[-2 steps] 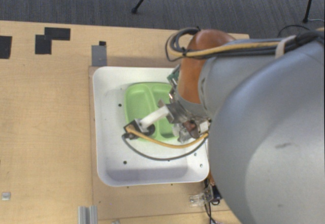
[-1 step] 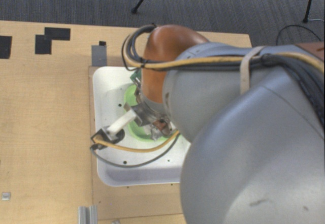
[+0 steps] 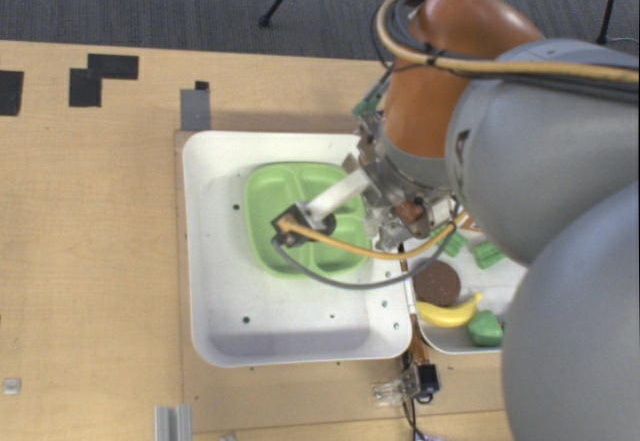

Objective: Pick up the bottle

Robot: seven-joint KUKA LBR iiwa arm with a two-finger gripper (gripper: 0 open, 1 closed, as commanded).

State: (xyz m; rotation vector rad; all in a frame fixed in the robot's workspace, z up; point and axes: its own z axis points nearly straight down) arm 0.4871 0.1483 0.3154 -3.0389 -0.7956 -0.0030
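The arm [image 3: 520, 159] hides most of the right bin [image 3: 455, 341]; I can't tell the gripper's [image 3: 392, 214] state. The left bin [image 3: 215, 229] has open room along its near edge.

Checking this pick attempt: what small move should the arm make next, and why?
Probably lift the wrist slightly and draw it back to the right. The gripper hangs low over the wall between the bins, at the edge of the green plate, and the arm hides most of the right bin. The banana, brown disc and green pieces there are no bottle.
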